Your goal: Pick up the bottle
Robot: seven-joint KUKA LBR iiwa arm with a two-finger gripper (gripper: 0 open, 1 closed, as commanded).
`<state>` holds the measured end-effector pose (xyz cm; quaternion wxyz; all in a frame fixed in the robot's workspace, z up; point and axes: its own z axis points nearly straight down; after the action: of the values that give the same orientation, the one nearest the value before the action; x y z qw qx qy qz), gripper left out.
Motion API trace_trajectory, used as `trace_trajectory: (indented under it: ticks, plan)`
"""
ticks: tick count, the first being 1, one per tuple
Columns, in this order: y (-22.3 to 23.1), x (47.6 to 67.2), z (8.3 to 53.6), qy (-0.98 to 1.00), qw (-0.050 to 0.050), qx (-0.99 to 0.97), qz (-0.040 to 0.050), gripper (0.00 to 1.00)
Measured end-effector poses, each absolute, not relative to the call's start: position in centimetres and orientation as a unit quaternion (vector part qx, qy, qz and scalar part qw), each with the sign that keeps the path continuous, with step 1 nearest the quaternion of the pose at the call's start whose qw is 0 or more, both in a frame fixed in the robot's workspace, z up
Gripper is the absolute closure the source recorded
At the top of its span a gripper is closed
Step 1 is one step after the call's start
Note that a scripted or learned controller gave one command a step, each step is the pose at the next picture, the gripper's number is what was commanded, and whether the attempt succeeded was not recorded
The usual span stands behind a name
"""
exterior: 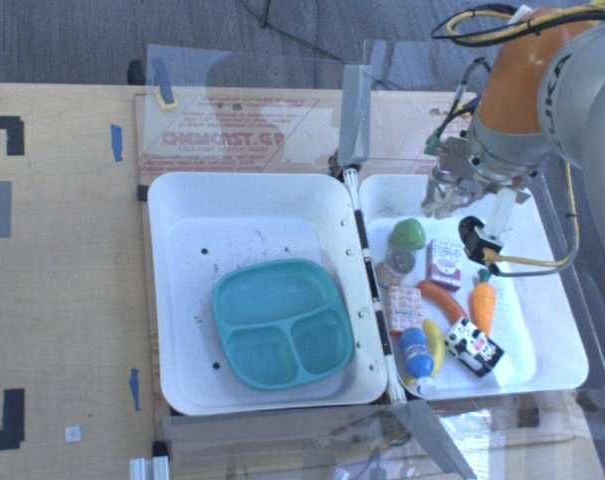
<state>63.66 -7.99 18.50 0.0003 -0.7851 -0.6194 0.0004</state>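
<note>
1. Camera view: the small blue plastic bottle (415, 352) lies at the near edge of the right-hand shallow white bin (557, 358), against the divider and touching a yellow banana-shaped toy (435, 344).
2. The grey two-finger gripper (444, 196) hangs over the bin's far end, well apart; its opening I cannot tell.
3. Judged step: the approach. Next it must travel toward the bottle and descend.

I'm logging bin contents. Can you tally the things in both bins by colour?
Teal: 1, tray
Green: 1, ball
Orange: 2, carrot, sausage
Blue: 1, bottle
Yellow: 1, banana
Purple: 1, box
Black-and-white: 1, block
Grey: 1, can
Pink: 1, packet
Total: 10
</note>
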Motion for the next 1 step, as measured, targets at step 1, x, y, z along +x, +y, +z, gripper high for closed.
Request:
trace_trajectory:
  ticks: [1]
  plan:
    - [-7.95,63.67,18.51,-0.620,0.000,-0.785,0.0004,0.00]
